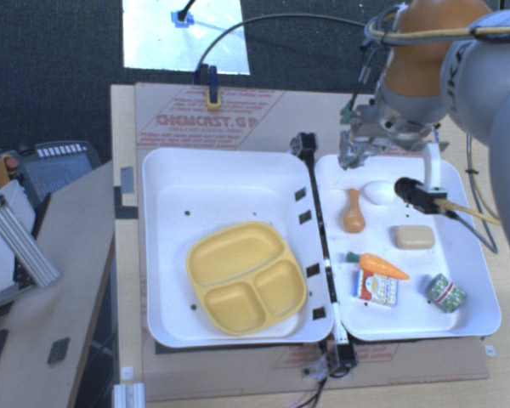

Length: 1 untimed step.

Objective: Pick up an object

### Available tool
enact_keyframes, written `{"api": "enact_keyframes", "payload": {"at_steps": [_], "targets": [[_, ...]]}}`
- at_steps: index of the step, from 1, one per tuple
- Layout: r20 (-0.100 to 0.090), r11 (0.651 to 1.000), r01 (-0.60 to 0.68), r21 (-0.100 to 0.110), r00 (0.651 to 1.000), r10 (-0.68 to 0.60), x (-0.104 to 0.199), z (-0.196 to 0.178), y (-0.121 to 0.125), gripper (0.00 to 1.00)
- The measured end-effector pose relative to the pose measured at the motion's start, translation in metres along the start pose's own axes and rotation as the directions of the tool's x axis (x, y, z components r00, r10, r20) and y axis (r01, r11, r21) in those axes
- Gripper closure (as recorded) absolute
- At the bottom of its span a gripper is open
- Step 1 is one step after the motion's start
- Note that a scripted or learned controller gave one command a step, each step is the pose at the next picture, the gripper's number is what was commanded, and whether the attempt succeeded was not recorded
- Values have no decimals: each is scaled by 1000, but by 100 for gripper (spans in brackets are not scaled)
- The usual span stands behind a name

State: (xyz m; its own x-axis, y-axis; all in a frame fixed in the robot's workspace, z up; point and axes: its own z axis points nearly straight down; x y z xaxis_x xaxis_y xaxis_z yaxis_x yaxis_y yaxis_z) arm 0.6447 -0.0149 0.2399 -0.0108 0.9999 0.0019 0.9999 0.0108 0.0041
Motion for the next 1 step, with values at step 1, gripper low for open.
{"api": "enact_keyframes", "payload": {"at_steps": [1], "targets": [[0,1000,0,2,1000,0,63,7,0,100]]}}
